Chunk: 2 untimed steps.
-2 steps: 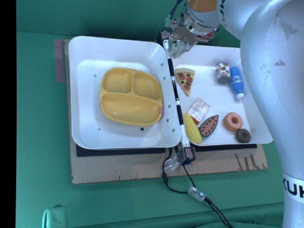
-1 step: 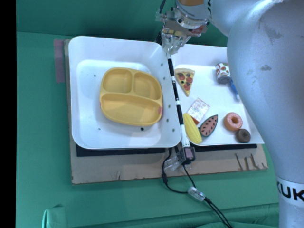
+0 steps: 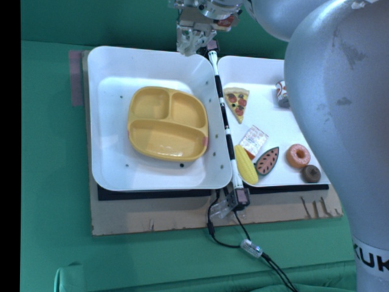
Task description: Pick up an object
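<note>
The hand (image 3: 194,38) hovers at the far edge between the bins; whether it grips anything, I cannot tell. Toy foods like the pizza (image 3: 237,103) lie in the right bin (image 3: 273,72), seemingly awaiting picking.

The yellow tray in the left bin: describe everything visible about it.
The yellow tray is a rounded-corner plate of what looks like smooth, glossy plastic, split by raised ridges into three compartments: two smaller ones at the far side and one long one at the near side. All three look bare. It lies flat and upright on the floor of the left bin, slightly turned relative to the bin's walls, nearer the right wall. A small pinkish mark shows at its right rim. Nothing else touches it.
</note>
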Tool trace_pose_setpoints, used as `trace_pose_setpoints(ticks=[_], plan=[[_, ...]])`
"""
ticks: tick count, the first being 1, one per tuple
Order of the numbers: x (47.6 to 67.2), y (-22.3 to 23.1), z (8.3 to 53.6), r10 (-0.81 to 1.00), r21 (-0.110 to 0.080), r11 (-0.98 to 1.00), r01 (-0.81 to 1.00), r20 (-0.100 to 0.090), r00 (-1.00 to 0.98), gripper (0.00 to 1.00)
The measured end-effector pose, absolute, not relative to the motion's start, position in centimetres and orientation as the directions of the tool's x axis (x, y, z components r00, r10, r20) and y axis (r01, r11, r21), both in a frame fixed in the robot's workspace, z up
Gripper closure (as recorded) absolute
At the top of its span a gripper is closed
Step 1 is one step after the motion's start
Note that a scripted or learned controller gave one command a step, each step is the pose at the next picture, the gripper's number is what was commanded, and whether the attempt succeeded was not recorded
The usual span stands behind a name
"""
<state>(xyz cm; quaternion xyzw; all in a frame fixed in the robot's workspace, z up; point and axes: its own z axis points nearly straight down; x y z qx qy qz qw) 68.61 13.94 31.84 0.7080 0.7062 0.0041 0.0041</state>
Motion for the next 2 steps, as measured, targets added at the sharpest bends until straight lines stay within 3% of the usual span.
trace_pose_setpoints(ticks=[1,2], plan=[[70.3,16.5,32.5,1.0,0.011,-0.003,1.0,0.0,0.003,1.0],[70.5,16.6,34.2,1.0,0.021,-0.006,1.0,-0.001,0.006,1.0]])
